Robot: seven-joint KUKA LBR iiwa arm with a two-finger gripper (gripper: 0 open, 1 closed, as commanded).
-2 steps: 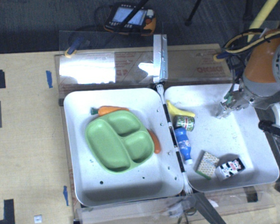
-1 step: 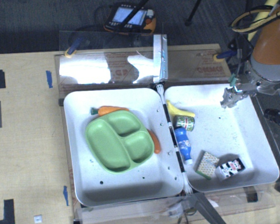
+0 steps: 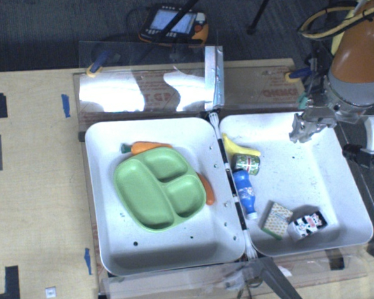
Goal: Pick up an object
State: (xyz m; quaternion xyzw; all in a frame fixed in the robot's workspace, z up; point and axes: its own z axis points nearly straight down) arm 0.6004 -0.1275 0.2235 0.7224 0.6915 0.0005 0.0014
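Right now my gripper (image 3: 306,129) hovers over the right bin's (image 3: 341,167) far edge; jaw state, I cannot tell. Candidates crowd the divider: a yellow piece (image 3: 237,148), can (image 3: 247,165), blue bottle (image 3: 245,194). Descending there risks clipping the wall or nudging neighbours.

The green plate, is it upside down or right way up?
Right way up: the green plate shows its three hollow compartments facing up, lying in the left bin.
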